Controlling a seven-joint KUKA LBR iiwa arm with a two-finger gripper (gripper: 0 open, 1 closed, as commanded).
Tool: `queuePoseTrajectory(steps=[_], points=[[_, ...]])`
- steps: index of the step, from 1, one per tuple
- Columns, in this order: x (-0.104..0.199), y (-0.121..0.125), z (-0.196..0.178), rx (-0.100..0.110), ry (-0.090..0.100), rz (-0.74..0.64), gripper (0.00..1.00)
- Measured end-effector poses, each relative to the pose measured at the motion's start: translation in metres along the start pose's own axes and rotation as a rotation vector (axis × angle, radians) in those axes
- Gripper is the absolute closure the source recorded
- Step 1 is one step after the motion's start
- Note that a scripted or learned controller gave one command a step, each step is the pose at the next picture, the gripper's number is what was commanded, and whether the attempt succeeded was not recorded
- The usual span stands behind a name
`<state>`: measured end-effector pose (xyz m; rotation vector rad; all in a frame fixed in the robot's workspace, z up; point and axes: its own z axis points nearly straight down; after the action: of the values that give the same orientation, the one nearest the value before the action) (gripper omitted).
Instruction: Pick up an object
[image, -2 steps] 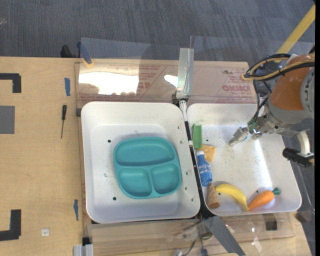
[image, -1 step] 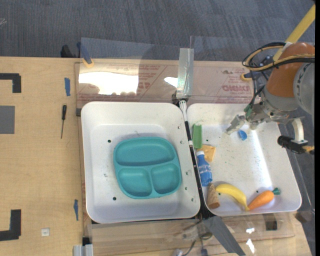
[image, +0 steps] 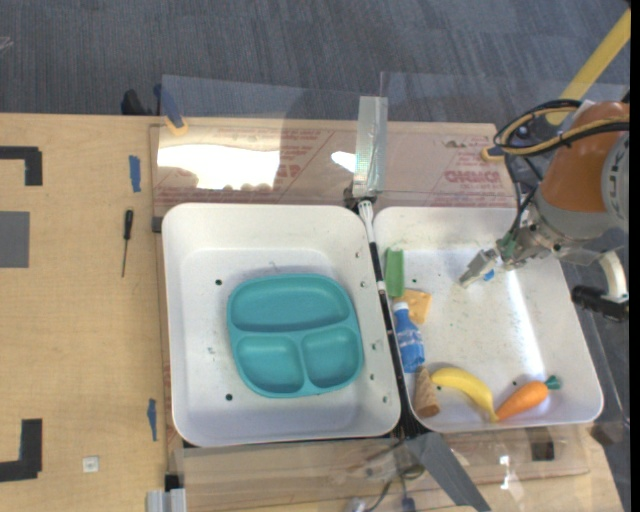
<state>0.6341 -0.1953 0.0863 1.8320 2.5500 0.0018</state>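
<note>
While the grey arm (image: 585, 185) with its orange band reaches in over the right bin (image: 575, 330), we see its hand (image: 482, 268) poised above the bin's bare white floor, and we cannot tell whether it is open or closed. No object shows between its tips. Just beside the hand, toward the divider between the bins, lie a green stick (image: 394, 271), an orange wedge (image: 416, 304) and a blue tube (image: 408, 340). Well below the hand, along the bin's near wall, rest a yellow banana (image: 466, 386), a brown piece (image: 427, 393) and an orange carrot (image: 524, 398) with a green top. Farther off, past the divider, the left bin (image: 190, 330) on the counter (image: 70, 330) holds a teal divided plate (image: 294, 335), lying flat.
</note>
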Motion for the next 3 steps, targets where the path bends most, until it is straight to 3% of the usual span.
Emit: queuePoseTrajectory(steps=[1,2,3], points=[[-0.008,0.014,0.0,-0.003,-0.003,-0.174,0.0],[0.021,-0.004,0.0,-0.001,-0.001,-0.301,0.0],[0.107,-0.06,-0.002,-0.004,0.0,-0.17,0.0]])
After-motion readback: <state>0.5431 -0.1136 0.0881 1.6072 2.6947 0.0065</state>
